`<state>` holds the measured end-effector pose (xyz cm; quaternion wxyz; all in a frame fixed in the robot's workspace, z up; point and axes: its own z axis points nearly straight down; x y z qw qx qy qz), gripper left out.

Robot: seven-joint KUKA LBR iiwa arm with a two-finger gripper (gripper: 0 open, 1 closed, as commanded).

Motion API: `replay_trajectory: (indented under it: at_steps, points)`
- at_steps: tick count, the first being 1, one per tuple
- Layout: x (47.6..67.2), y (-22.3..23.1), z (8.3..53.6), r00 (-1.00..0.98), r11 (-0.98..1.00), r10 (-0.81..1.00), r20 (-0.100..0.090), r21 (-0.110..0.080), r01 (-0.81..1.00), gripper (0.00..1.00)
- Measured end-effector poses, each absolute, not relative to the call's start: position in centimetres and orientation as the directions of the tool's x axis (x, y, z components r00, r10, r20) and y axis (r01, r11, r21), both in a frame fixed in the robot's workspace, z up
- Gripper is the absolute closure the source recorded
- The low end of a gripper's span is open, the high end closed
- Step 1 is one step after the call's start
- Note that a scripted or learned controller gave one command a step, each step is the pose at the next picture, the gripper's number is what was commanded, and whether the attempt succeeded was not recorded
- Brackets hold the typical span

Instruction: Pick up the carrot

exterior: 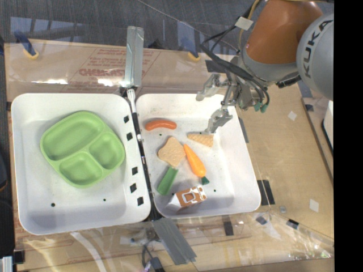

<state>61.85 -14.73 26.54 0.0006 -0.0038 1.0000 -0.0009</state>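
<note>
Hanging over the upper right part of the right bin [241,174], the gripper [218,119] points down at a slant, its tip just above a tan wafer wedge [201,139]; whether it is parted or closed I cannot tell, and nothing shows in its grasp. One carrot [195,162], smooth orange with a small green stub at its lower end, lies near the middle of that bin, tilted, just below the wedge and just right of a round tan slice of bread [171,151]. A green cucumber-like stick [167,180] lies below the bread, touching it or nearly so. One orange-red sausage [160,124] lies flat near the bin's upper left, apart from the rest. A small brown and white carton [191,196] lies on its side near the bin's lower edge, close to the carrot's green end. That makes six items in the right bin. On the left, a second bin [25,152] holds a single glossy green plate [83,147] with three compartments.
</note>
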Motion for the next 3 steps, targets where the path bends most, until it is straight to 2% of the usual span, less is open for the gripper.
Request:
replay_trajectory:
  at_steps: [1,2,3]
  points:
    - [59.0,-15.6,10.0,-1.0,1.0,-0.024,-0.005,-0.001,-0.024,0.0]
    - [59.2,-15.3,11.1,-0.999,0.999,-0.034,-0.008,-0.001,-0.034,1.0]
    - [48.4,-19.3,9.3,-0.965,0.965,-0.263,0.0,0.0,-0.263,1.0]
